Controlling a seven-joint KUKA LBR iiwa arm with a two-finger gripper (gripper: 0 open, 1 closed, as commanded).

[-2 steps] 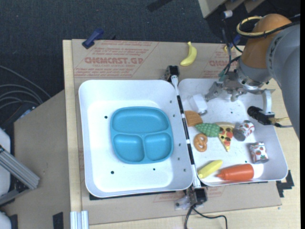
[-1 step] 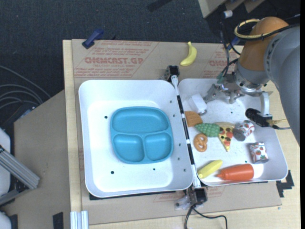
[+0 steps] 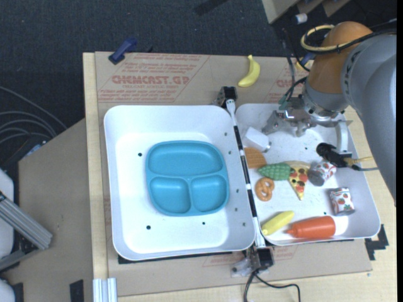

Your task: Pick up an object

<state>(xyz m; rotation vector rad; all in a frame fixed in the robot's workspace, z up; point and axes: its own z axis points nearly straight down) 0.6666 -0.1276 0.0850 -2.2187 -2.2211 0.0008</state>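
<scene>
The table (image 3: 164, 74) is topped with a pale sheet printed in red lettering and stands on dark carpeted floor (image 3: 63, 17), with loose cables (image 3: 25, 124) trailing at the left. Two shallow white bins sit side by side on it. The left bin (image 3: 119, 168) holds a blue divided plate (image 3: 187, 176). A yellow toy banana (image 3: 249, 73) lies on the bare table beyond the bins, and a small blue piece (image 3: 123, 51) rests at the table's far left corner.

The things to pick from are all in the right bin (image 3: 362, 203). A white block (image 3: 257, 137) lies near its left wall, with an orange wedge (image 3: 254, 158) just beside it. Towards the middle are a green knobbly piece (image 3: 274, 171), a pretzel (image 3: 265, 189) and a pizza slice (image 3: 298, 178), close together. A small grey-and-red thing (image 3: 320, 172) (too small to name) lies next to the pizza slice, and a red-and-white cube (image 3: 340, 200) sits nearer the right wall. Along the near wall a second yellow banana (image 3: 278, 221) touches a long orange-red piece (image 3: 313, 228).

The grey arm (image 3: 371, 74), with its orange band (image 3: 334, 49), reaches in from the right. The claw (image 3: 286, 121) is over the far end of the right bin, near the white block but apart from it. I cannot tell whether it is spread or pressed together, and nothing can be seen held in it.
</scene>
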